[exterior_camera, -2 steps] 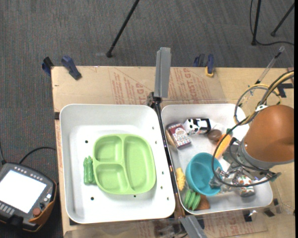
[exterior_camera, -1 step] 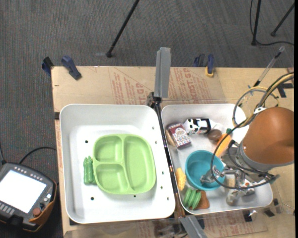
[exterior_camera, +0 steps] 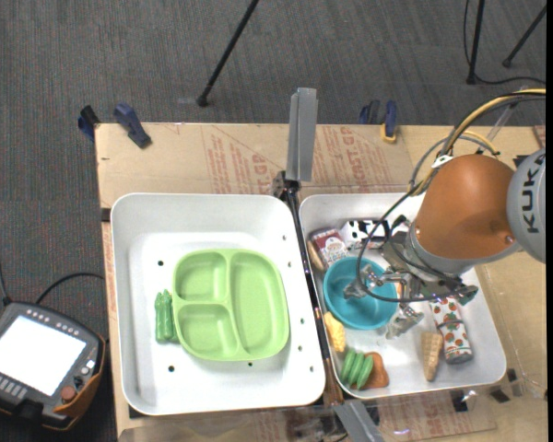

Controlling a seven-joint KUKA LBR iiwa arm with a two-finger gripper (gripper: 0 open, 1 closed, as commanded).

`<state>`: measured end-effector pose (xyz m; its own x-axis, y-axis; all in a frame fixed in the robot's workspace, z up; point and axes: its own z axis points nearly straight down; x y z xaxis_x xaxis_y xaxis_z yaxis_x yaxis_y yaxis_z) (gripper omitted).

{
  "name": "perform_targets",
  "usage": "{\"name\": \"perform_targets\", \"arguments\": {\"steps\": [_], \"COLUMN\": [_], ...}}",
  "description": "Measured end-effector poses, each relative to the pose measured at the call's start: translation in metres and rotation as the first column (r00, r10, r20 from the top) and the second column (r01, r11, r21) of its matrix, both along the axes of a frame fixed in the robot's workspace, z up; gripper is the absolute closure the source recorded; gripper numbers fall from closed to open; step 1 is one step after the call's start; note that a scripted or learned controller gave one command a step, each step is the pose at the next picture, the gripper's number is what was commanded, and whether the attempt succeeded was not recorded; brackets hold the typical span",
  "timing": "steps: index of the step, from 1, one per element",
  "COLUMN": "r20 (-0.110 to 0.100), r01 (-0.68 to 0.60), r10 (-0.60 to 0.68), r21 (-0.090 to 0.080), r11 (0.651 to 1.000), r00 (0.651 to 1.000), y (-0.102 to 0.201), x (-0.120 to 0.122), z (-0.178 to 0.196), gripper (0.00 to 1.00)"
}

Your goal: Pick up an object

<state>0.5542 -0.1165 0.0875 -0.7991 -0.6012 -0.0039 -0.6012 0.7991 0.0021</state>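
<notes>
My gripper [exterior_camera: 387,295] hangs low over the right bin [exterior_camera: 494,353], below the arm's orange band, at the right side of a blue bowl [exterior_camera: 352,299]. Cables and the wrist hide its tip. Around the bowl lie a red and white packet [exterior_camera: 330,245], a black and white toy [exterior_camera: 354,230], a yellow piece [exterior_camera: 335,331], a green ridged toy [exterior_camera: 356,367] with an orange piece [exterior_camera: 379,369] beside it, a tan cone [exterior_camera: 430,353] and a red patterned can [exterior_camera: 453,331].
The left bin [exterior_camera: 134,247] holds a green divided plate [exterior_camera: 230,304] and a small green toy [exterior_camera: 163,317] to its left. A grey post [exterior_camera: 301,136] stands behind the gap between the bins. A tablet [exterior_camera: 32,357] lies on the floor at left.
</notes>
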Motion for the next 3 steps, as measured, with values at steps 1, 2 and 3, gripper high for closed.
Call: {"name": "perform_targets", "arguments": {"steps": [1,2,3], "r20": [-0.004,-0.003,-0.004], "r01": [-0.04,-0.034,-0.061], "r10": [0.04,0.034,0.061], "r21": [0.0,0.0,-0.003], "r11": [0.999,0.999,0.998], "r00": [0.999,0.999,0.998], "y": [0.037,0.038,-0.027], "x": [-0.007,-0.014,-0.041], "z": [-0.001,-0.001,-0.001], "gripper": [0.0,0.0,0.0]}}
